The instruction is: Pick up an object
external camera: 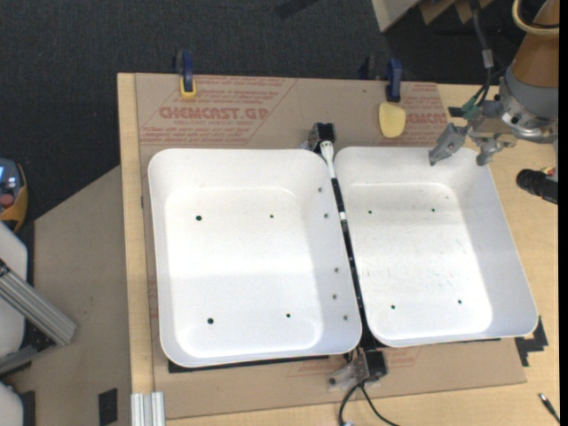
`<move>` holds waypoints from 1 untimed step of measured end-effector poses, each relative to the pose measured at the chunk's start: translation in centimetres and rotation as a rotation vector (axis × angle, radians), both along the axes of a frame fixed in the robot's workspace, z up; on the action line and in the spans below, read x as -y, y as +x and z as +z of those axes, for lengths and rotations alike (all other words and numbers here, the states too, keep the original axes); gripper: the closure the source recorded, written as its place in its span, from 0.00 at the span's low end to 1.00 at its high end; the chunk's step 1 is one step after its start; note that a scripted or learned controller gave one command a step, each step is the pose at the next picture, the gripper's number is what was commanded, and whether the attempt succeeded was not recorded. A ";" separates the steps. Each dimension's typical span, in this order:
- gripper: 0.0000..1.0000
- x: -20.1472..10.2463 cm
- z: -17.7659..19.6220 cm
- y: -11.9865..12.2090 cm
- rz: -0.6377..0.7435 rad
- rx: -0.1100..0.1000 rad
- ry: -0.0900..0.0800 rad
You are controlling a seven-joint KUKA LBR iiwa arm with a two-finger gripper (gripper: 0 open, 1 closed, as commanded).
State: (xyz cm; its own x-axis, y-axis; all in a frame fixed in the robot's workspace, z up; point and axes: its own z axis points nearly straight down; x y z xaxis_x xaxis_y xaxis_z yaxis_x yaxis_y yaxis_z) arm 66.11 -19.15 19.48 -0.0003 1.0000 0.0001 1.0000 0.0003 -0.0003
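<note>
While the arm hangs over the far right corner of the right bin (497, 229), the step in hand looks like the approach, with no grasp made. End effector (463, 149): fingers spread apart, nothing between them, touching nothing that I can make out. Both the right bin and the left bin (177, 238) show bare white floors. Nearest candidate object: a yellow lump (391, 119) on the worktop (266, 105) near its far edge, just beyond the right bin's rim. Next move likely calls for shifting left over it, then descending.
</note>
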 end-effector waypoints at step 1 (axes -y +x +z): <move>0.00 -5.1 -11.7 -3.1 0.003 -0.009 0.004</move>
